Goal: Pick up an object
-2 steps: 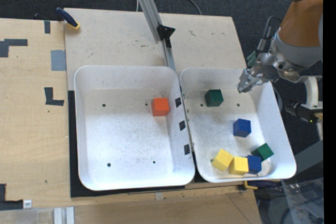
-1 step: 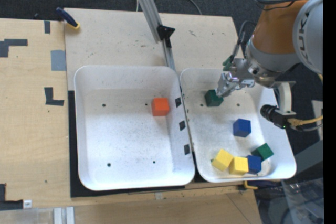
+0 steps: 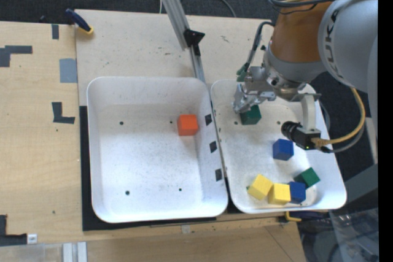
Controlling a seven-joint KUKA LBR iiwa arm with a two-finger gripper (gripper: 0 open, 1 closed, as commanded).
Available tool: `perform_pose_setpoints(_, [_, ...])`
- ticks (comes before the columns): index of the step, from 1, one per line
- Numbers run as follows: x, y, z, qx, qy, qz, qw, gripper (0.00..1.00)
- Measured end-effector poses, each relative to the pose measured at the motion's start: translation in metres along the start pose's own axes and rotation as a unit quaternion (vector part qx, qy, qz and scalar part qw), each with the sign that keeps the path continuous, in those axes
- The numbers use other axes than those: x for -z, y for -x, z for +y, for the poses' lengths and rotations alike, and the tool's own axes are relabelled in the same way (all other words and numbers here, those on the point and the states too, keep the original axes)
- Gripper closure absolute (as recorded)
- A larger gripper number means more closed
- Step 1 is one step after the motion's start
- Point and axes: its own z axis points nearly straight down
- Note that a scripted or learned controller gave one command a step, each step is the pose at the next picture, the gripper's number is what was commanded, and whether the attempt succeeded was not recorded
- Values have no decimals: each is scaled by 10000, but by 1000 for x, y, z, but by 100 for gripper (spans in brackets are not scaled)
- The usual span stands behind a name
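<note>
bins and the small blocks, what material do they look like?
Bins: likely thin moulded plastic, white, semi-matte; rounded corners, rolled rim, dark specks on the floor.
Blocks, e.g. orange block and blue block: solid colour, matte, crisp edges. Painted wood or plastic; the view can't settle which.
Bench top: looks like pale wood or plywood, faint grain.

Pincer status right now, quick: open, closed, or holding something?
Pincer: closed on the dark green block, which sits between its fingers over the right bin.
</note>
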Motion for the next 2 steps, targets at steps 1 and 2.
perform_pose_setpoints(1, [1, -53, -6, 4, -2, 1, 10000, 100])
perform_pose_setpoints(2, [-14, -100, -20, -4, -11, -5, 10000, 100])
